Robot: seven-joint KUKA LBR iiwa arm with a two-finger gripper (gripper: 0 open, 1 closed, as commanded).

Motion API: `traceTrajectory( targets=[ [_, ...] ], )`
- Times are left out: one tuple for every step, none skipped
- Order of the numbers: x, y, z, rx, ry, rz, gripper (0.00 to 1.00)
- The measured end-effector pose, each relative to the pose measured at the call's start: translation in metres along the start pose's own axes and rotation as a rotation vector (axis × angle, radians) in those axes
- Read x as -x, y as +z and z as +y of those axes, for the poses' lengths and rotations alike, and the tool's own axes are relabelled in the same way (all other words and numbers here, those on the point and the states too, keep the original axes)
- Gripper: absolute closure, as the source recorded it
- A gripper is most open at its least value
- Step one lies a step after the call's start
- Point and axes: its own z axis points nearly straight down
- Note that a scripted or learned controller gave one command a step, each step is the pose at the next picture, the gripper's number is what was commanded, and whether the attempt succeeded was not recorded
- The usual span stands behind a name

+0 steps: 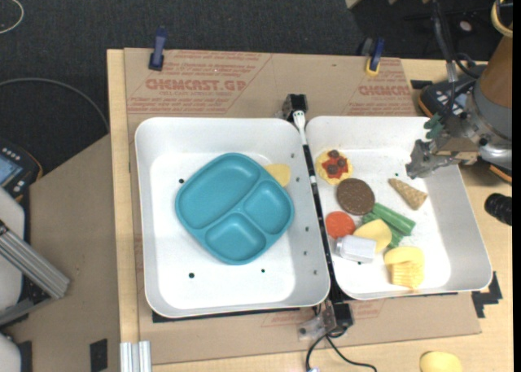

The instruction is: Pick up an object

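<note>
The hand (419, 163) hung low over the far right part of the right bin (456, 277). It was too dark and small against the white floor for me to tell whether it was open or closed, and I saw nothing held in it.

The nearest thing to it was the tan wedge (408, 193), lying just near and slightly left of the hand, its long axis running from far-left to near-right with the point toward the far-left. I judged that the likeliest target: a short drop toward the near side would bring the hand over it.

The rest sat further left and nearer: the brown disc (356, 196), the small pizza-like round (334, 165), the green stick (392, 218), the orange-red ball (340, 223) and the yellow ridged piece (404, 267). These crowded one another, while the wedge had bare floor on its far and right sides, though the bin's right wall was near.

The left bin (159, 199) held a blue divided plate (234, 207), well apart from the arm.
</note>
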Motion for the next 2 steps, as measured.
traceTrajectory(
  targets=[
    [-0.107, -0.055, -0.009, 0.002, 0.001, -0.002, 1.00],
    [-0.051, -0.068, -0.035, -0.001, 0.018, -0.006, 1.00]
  ],
)
